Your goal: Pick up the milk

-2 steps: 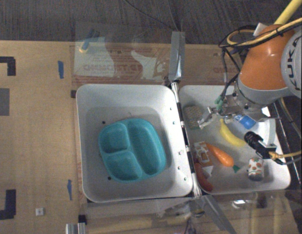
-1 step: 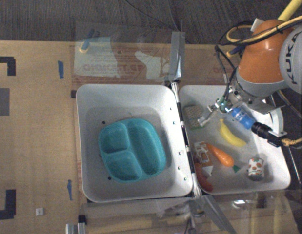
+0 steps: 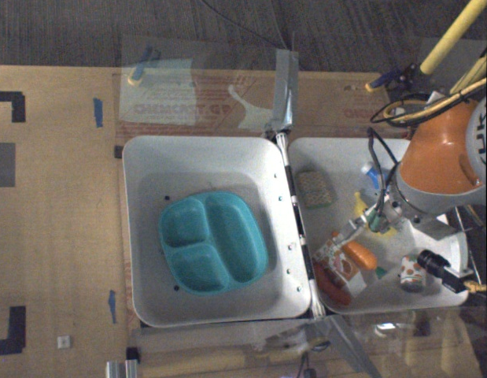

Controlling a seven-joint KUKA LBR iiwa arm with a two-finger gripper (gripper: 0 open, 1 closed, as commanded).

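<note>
1. The bench [image 3: 54, 235] carries two white bins side by side, the left bin [image 3: 137, 235] and the right bin [image 3: 337, 152].
2. A teal plate [image 3: 213, 241] with three compartments lies flat in the middle of the left bin.
3. The milk carton [image 3: 336, 260], white with red print, lies tilted in the right bin, near its left wall and toward the front edge.
4. An orange thing [image 3: 361, 255] rests just beside the milk carton, on its right, and seems to touch it.
5. A dark red thing [image 3: 331, 287] lies just in front of the milk carton, against the bin's front left corner.
6. A tan sponge [image 3: 315, 189] sits apart from the carton, farther back along the same left wall.
7. A small printed cup [image 3: 411, 274] stands near the front right of the right bin, well apart from the milk carton.
8. A yellow thing [image 3: 359, 205] and a blue thing [image 3: 373, 178] lie toward the back of that bin, partly hidden under the robot.
9. The arm [image 3: 441, 156] reaches in from the right, its orange band over the right bin's far right part.
10. The gripper [image 3: 377, 220] hangs over the right bin, near the milk carton, behind and to the right of it.
11. I cannot tell whether the gripper is spread or closed, nor whether it touches the carton.
</note>
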